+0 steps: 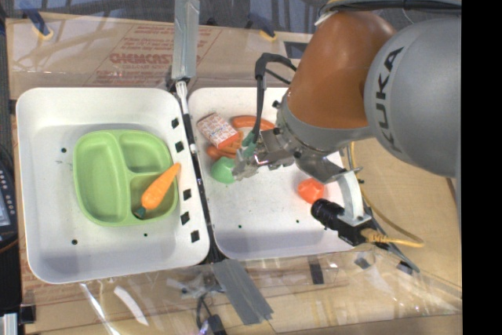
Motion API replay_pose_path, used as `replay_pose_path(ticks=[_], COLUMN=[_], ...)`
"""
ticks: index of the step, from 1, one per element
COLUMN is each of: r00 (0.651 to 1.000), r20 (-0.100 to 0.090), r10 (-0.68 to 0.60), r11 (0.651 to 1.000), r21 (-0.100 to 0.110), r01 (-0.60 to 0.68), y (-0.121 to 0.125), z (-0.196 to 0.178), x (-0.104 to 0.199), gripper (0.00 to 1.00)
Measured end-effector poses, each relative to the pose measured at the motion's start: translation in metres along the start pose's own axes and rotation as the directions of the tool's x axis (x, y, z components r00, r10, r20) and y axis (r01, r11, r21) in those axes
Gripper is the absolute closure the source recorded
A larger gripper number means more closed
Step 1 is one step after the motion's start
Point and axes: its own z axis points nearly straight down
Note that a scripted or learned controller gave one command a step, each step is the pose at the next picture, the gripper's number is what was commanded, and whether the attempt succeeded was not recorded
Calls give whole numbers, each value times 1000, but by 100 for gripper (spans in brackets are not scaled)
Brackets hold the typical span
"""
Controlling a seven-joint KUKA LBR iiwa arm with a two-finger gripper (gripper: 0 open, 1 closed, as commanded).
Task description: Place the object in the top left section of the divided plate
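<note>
The left bin (pixel 47 169) holds one green divided plate (pixel 98 184) with three sections. One toy carrot (pixel 159 186) lies in the plate's lower right section, its tip over the rim. The right bin (pixel 267 235) holds a small pile of toys: one wrapped snack (pixel 216 128), one green piece (pixel 223 171) and one orange-red piece (pixel 311 189). The gripper (pixel 249 159) hangs just beside the green piece; it cannot be told whether it is spread or pressed together.
</note>
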Motion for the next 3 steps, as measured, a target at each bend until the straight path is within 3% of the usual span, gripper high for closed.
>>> replay_pose_path(ticks=[1,2,3], r00=[999,999,999], r20=[0,1,2], r10=[49,50,43], r11=[999,999,999], r21=[0,0,7], r01=[-49,-50,-43], y=[53,53,54], z=[2,2,-5], x=[66,66,67], gripper=[100,0,100])
